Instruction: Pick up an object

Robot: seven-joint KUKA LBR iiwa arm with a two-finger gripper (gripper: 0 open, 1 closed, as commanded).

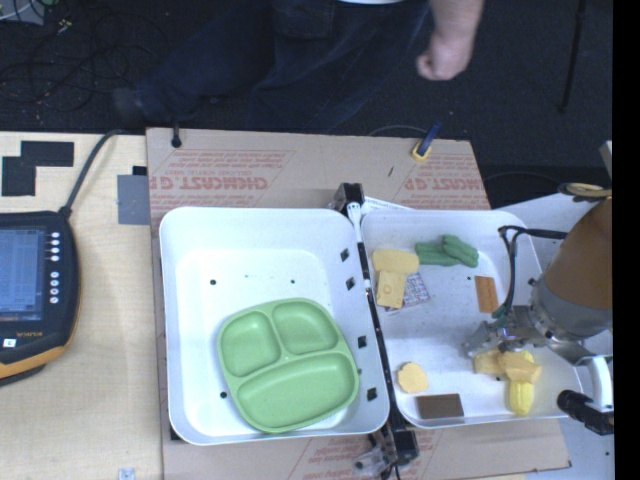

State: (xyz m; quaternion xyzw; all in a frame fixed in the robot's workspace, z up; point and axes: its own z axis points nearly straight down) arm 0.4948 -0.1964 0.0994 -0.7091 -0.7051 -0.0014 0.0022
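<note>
Roughly 3 yellow pieces beside tool.

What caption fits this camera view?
Claw lowered among yellow food pieces in right white bin; green divided plate left.

Teach pendant at left, person's hand above, cardboard sheet

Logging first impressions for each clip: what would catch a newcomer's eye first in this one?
Most striking is the green divided plate lying in the left bin. Next comes the scatter of small things in the right bin: a green toy near the far wall, yellow pieces by the divider, and a brown block at the near edge. The gripper is down at that bin's right side, next to more yellow pieces.
</note>
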